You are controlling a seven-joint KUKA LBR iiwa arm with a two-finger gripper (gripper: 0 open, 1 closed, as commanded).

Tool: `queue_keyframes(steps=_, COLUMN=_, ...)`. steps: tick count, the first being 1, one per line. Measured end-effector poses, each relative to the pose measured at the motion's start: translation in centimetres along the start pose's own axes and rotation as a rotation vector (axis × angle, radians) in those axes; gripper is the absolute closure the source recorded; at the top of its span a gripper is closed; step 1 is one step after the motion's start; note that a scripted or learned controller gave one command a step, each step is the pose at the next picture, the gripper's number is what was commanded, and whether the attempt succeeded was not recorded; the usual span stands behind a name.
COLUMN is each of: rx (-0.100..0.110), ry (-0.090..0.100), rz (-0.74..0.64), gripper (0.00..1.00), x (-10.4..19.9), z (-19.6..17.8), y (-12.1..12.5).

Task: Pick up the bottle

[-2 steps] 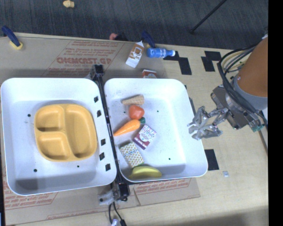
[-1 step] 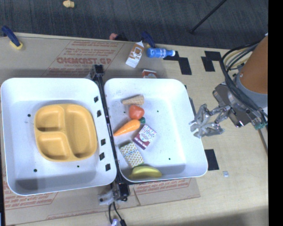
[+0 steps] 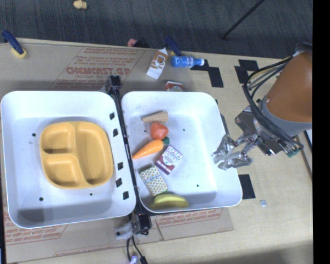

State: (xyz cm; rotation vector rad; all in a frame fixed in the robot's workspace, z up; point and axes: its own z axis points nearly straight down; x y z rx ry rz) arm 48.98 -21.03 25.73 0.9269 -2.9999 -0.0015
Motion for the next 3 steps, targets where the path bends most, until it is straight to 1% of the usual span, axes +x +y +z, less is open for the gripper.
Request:
queue_keyframes(steps=1, rx=0.001, ry=0.000, rz=0.046, gripper=1.00, x=0.6, z=2.9, y=0.3)
queue_keyframes(steps=2, rx=0.002, ry=-0.002, rz=-0.012, gripper=1.00, x=0.3, z=1.8, y=0.2)
queue_keyframes(steps=3, rx=-0.001, ry=0.000, rz=-0.087, gripper=1.00, x=0.4, z=3.4, y=0.3)
